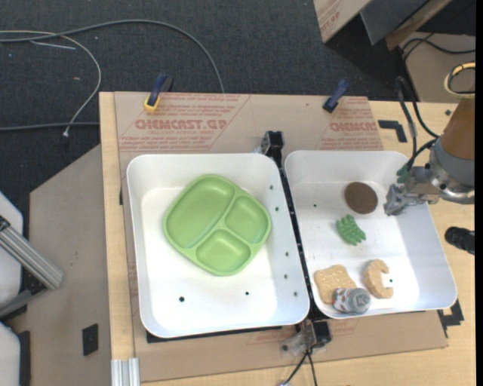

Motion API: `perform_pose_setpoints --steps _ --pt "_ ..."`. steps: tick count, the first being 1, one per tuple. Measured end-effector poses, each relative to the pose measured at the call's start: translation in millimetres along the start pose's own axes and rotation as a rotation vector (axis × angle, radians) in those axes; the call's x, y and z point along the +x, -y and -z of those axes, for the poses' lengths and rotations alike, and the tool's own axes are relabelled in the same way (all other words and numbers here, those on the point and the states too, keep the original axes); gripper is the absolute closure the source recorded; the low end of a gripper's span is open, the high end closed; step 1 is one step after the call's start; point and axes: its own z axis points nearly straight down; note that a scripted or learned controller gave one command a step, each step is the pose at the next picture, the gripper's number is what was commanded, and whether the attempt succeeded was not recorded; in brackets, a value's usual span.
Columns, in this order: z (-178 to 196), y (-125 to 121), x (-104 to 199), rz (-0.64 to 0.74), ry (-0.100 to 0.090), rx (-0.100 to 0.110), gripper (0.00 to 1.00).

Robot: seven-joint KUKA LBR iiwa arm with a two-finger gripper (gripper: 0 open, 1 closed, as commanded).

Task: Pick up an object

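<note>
The arm [462,139] is cut off by the right edge, just its wrist end reaching over the right bin [434,249]. The gripper [398,202] is too small to tell how its jaws stand. A cardboard box [339,16] is cropped at the top edge.

We see a tan bench [121,226] topped with a printed cardboard sheet [249,113], pinned at its far edge by two blue clamps, one far left [157,90] and one far right [336,96]. On it sit two shallow white bins side by side, touching along a black seam: the left bin [151,301] carries a green divided plate [217,224], the right bin [423,256] carries a brown disc [361,197], a green leafy piece [350,230], a tan cracker [332,281], a bitten tan ring [379,277] and a grey-and-red object [352,301] at its near edge. Dark carpet [60,90] with a grey cable [98,68] lies past the bench on the left.
</note>
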Motion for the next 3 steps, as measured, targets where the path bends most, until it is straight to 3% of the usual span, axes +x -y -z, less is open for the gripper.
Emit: perform_pose_setpoints --steps 1,3 --pt "30 -1 0 0.002 0.0 0.0 1.0" --pt "35 -26 116 0.008 -0.004 0.003 1.0"
